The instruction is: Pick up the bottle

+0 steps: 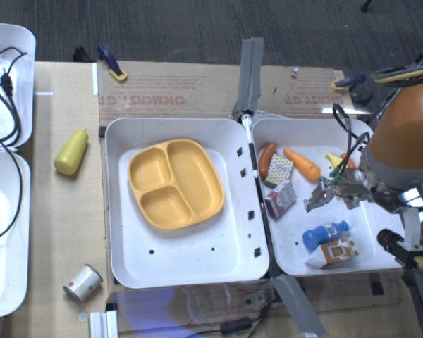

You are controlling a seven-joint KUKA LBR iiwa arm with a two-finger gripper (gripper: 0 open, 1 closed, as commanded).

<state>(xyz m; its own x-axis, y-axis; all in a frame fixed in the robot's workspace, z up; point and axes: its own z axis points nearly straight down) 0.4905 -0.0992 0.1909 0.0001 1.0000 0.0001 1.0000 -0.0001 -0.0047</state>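
The bottle (326, 234), clear with a blue cap end, lay on its side on the floor of the right bin (381, 255), its blue end pointing toward nine o'clock. The claw (321, 196) hung over the same bin, and the bottle sat just below it at about six o'clock, near but apart, with nothing touching it. Whether the claw was spread or closed, I could not tell from where I stood; it had hold of nothing that I could see. A small carton (334, 253) rested against the bottle at its five o'clock side. At the claw's ten o'clock lay a carrot (302, 164), and farther toward nine o'clock a sausage (266, 159) and a small packet (280, 198). The left bin (190, 266) held a yellow divided plate (175, 183).
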